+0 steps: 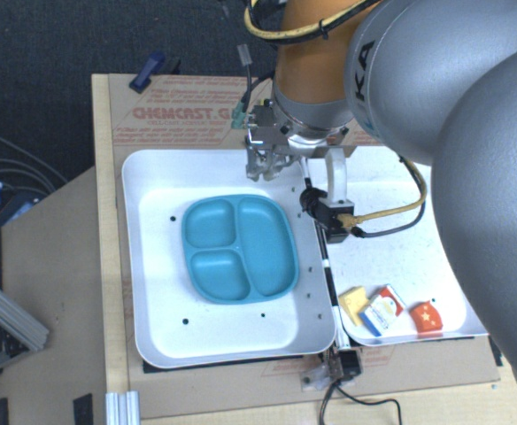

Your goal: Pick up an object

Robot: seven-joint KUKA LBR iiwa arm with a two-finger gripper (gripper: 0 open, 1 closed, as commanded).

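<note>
Arm (435,78): enters from the right and covers the upper right of the view. Its orange band sits above the wrist.

Desk (108,237): brown board with red print along the far edge, carrying both bins.

Left bin (148,264): white and shallow. It holds one item, the plate.

Right bin (391,255): white, partly covered by the arm. Three small items are grouped at its near edge.

Plate (239,248): blue, with three compartments. It lies flat near the middle of the left bin, turned a little askew to the bin walls.

Claw (263,168): points down over the far wall of the left bin, toward that bin's right corner. It is near the plate's far edge but apart from it, and there is nothing in its grip. I cannot tell whether it is spread or pressed together, or whether it touches the bin.

Box (382,312): red, white and blue, lying between the other two small items.

Red piece (427,318): just right of the box.

Yellow piece (353,303): just left of the box, by the wall between the bins.
</note>
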